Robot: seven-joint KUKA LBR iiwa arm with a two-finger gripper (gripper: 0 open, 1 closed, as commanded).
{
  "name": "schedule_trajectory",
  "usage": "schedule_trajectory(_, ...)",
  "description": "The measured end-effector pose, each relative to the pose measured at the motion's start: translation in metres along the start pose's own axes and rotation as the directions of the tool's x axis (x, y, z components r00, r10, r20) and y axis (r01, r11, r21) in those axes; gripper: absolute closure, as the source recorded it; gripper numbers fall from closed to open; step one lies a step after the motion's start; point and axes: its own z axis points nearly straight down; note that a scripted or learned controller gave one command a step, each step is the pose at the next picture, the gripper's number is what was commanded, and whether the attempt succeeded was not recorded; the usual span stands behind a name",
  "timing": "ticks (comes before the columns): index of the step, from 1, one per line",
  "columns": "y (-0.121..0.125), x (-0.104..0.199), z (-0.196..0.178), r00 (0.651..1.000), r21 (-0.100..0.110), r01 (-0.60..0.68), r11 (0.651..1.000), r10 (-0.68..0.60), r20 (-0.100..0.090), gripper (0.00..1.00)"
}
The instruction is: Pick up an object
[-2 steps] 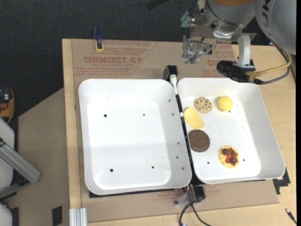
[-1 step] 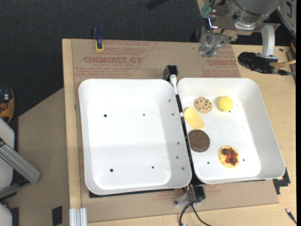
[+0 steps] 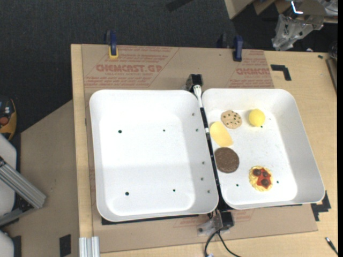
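Brown bench (image 3: pixel 161 63) carries two white bins. Right bin (image 3: pixel 300 143) holds five items: pale yellow wedge (image 3: pixel 221 134), long axis running up-left to down-right, by the divider; cookie (image 3: pixel 231 119), lemon (image 3: pixel 256 117), brown disc (image 3: pixel 226 159), red-topped tart (image 3: pixel 261 178). Left bin (image 3: pixel 107 143) alongside. Jaws (image 3: pixel 292 31) top right: can't tell their state.

Materials and surface finish, bench and bins

Both bins, left bin (image 3: pixel 144 154) and right bin (image 3: pixel 289 143), appear as smooth white plastic with a soft sheen; the bench board (image 3: pixel 177 63) is matt brown, paper-faced, with red printing. The toy foods look like matt plastic: a speckled cookie (image 3: pixel 231 119), a smooth yellow ball (image 3: pixel 256 117), a pale yellow slab (image 3: pixel 221 134) and a rough-textured brown disc (image 3: pixel 226 159). The floor (image 3: pixel 53 15) is dark, coarse carpet.
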Motion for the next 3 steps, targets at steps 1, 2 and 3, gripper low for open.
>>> schedule_trajectory(1,-0.046,0.034,0.076,1.000,0.020,0.010,1.000,-0.010,-0.007,1.00)
schedule_trajectory(2,-0.059,0.109,0.151,1.000,0.020,0.016,1.000,-0.016,-0.008,1.00)
schedule_trajectory(3,-0.059,0.063,0.121,1.000,0.005,0.004,1.000,-0.004,-0.004,1.00)
